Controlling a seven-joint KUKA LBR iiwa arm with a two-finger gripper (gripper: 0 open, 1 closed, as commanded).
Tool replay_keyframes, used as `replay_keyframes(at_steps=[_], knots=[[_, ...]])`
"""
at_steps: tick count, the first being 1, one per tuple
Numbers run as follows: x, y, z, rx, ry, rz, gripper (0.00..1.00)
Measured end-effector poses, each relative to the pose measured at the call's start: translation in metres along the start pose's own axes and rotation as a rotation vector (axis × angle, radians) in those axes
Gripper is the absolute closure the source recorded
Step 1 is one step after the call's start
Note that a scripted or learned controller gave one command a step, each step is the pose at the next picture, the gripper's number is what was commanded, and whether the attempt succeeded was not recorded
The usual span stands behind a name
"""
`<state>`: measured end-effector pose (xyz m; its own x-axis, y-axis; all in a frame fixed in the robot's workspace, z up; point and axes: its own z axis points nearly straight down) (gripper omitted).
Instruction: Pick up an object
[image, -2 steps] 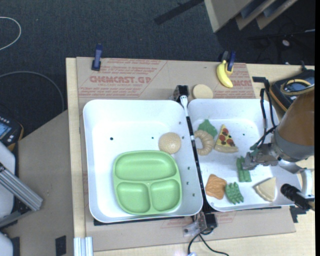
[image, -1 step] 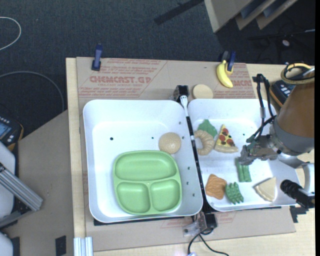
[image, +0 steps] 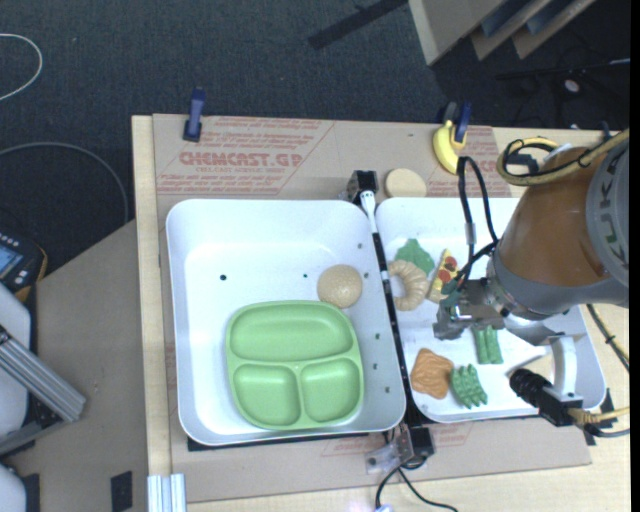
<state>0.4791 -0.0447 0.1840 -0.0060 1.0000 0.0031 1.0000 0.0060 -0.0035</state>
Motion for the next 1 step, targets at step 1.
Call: replay_keyframes(at_steps=[1], knots=[[0.0688,0.0003,-0.0002,-0.003,0.000,-0.002,1.00]])
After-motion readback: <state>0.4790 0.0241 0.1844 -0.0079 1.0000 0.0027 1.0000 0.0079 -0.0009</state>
